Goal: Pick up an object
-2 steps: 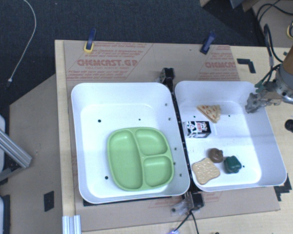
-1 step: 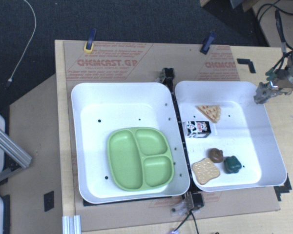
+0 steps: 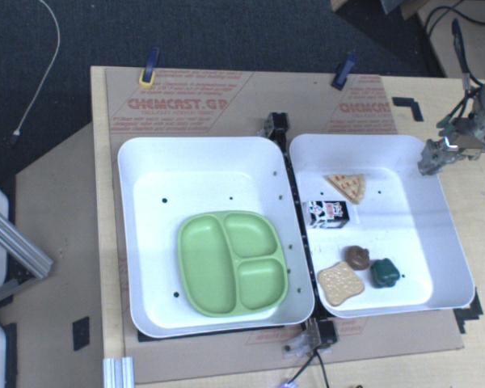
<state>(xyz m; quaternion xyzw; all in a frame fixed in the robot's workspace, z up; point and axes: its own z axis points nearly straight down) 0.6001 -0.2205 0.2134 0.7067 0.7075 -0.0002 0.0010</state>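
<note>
The right bin (image 3: 436,217) holds several small items: a tan wedge like a pizza slice (image 3: 347,187), a black-and-white carton (image 3: 328,212), a brown round piece (image 3: 356,257), a dark green lump (image 3: 384,273) and a tan slice of toast (image 3: 340,284). My gripper (image 3: 433,158) hangs at the bin's far right corner, above its rim and well away from all of these items. It looks bare, with nothing seen in it.
The left bin (image 3: 145,184) carries a green divided plate (image 3: 230,261) with three compartments. A black clamp (image 3: 277,124) sits between the bins at the back. Blue and yellow clips (image 3: 149,69) pin the cardboard sheet at the bench's far edge.
</note>
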